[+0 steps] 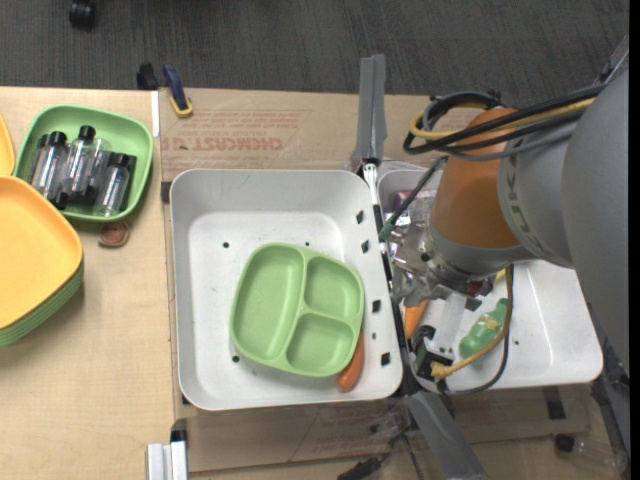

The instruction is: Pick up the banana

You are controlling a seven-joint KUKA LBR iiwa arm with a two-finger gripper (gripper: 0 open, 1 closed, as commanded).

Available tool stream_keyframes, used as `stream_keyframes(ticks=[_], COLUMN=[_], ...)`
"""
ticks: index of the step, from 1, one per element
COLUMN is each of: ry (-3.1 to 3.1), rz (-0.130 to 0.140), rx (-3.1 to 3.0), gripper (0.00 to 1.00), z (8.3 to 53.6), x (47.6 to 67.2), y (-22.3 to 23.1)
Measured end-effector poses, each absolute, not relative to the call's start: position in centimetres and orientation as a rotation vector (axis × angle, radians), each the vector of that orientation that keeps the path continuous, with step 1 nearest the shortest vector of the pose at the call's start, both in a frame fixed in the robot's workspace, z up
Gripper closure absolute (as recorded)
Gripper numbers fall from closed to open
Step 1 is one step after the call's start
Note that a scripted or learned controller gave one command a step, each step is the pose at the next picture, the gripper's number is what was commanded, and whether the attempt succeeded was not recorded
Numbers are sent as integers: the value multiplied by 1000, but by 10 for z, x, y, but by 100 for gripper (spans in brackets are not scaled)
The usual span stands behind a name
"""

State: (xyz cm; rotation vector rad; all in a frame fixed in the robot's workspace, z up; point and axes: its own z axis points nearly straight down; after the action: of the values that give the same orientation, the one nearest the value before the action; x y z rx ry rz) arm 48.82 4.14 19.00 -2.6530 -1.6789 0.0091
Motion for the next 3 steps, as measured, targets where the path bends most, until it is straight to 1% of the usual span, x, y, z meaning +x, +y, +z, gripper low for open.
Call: stream_keyframes(ticks=[1, 2, 3], ry=[-1746, -1834, -1973], rz=[7, 5, 9], rx=[-2611, -2551, -2442], gripper=[100, 100, 100], z=[214, 250, 190], x=[477, 478, 477], y=[51, 41, 87])
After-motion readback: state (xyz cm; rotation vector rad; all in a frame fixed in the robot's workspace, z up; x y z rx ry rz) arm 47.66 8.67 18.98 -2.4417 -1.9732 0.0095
